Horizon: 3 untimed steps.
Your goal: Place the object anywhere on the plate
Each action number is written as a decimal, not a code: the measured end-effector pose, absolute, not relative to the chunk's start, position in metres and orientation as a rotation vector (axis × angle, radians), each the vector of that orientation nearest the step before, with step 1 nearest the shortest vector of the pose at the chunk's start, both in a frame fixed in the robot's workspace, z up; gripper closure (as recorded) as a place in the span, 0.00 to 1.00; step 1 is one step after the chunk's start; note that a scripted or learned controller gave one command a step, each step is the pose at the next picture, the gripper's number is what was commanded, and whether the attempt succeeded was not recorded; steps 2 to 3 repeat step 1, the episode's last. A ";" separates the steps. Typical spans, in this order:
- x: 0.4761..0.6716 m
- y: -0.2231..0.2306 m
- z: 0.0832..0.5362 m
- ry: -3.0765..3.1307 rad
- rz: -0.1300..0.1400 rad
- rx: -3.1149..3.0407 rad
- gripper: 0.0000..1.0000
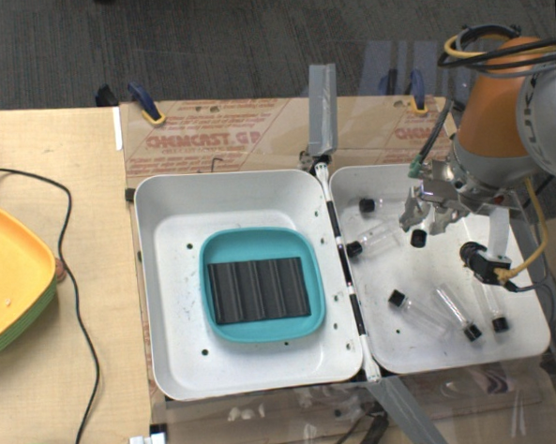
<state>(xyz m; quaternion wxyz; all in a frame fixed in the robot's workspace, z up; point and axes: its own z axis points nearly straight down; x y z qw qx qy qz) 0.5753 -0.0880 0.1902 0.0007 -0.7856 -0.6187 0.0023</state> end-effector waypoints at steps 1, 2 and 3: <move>0.575 -0.088 0.190 -1.942 0.007 -2.467 0.00; 0.575 -0.088 0.190 -1.942 0.007 -2.467 0.00; 0.575 -0.088 0.190 -1.942 0.007 -2.467 0.00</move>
